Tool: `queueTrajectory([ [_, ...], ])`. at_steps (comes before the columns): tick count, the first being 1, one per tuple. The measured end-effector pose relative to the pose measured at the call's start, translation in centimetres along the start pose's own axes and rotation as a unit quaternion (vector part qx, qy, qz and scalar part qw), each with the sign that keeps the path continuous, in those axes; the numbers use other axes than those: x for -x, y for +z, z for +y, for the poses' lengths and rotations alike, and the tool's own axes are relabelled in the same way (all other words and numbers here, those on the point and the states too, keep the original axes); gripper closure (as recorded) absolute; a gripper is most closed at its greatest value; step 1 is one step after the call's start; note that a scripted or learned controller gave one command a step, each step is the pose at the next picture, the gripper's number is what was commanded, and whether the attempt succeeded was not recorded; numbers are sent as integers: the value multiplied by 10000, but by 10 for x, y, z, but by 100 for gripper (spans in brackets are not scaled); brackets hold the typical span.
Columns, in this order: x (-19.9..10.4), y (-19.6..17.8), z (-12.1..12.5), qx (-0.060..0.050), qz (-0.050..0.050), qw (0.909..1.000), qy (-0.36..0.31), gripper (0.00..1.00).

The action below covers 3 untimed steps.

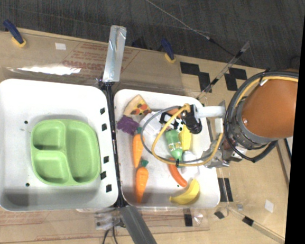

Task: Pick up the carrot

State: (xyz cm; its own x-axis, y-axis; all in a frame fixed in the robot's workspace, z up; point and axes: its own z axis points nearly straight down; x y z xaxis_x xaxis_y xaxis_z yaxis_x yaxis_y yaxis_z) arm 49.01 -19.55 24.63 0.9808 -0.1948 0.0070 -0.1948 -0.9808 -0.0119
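Lying lengthwise, the carrot (141,181) points its green top toward the bin's far edge.

Looks down from above the bench (52,51) at a slant, far enough back to take in both white bins side by side: the left bin (3,132) and the right bin (130,98). Faces the scene so that the arm (268,107) enters from the right edge.
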Motion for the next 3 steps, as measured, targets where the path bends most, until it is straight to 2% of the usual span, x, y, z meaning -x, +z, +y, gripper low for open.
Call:
queueTrajectory([
  [3, -5, -30, -11, -109, 70, 9999, -79, 100],
])
